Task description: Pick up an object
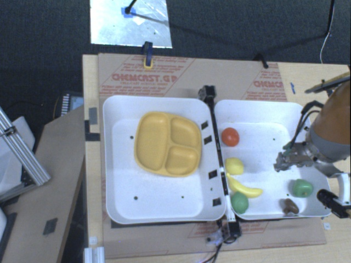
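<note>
**Hovering over right bin, nothing picked yet**

Hanging over the right bin (258,109), the gripper (285,160) sits toward that bin's right side, above bare white floor. Can't tell if the fingers are spread or closed: too small and dark against the arm.

Candidates, all in the right bin:
- green apple (301,188), just below-right of the gripper, nearest target
- brown piece (290,205) near the bottom edge, beside the apple
- orange ball (230,137), upper left, well apart from the rest
- yellow lemon (234,166), banana (245,189) and a second green fruit (239,203), bunched against the divider between bins

Handling guess: these look like toy fruit, so light, stiff, smooth and likely to roll or squirt out. Take the apple across its widest middle, fingers straddling it from above.

In the way: brown piece sits close to the apple, and the bin wall is near on the right and bottom, so finger clearance is tight there. The lemon/banana cluster is touching or nearly so; poor pick. The orange ball has open space all round.

Left bin (118,201) holds a yellow divided plate (167,143); not relevant. Cardboard (181,73) covers the surface under both bins.
</note>
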`<state>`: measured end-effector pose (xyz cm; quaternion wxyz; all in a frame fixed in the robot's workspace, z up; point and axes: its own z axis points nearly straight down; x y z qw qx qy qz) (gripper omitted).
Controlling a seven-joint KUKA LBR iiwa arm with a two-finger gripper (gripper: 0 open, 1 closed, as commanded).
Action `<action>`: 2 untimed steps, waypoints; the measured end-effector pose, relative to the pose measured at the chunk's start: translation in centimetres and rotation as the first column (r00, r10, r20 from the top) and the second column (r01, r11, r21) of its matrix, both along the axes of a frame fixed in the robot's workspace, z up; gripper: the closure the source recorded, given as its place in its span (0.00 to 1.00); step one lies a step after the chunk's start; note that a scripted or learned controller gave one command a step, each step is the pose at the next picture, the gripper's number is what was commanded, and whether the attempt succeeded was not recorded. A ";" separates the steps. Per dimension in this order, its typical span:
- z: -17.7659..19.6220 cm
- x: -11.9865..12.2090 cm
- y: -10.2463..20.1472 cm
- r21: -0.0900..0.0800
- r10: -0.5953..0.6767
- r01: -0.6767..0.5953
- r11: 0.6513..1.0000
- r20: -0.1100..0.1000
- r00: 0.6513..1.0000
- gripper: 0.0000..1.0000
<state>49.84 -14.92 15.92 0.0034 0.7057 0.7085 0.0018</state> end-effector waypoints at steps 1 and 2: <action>5.1 -0.7 0.4 0.001 0.001 -0.001 1.000 -0.002 1.000 1.00; 10.4 -0.5 0.4 0.000 0.001 -0.001 1.000 0.000 1.000 1.00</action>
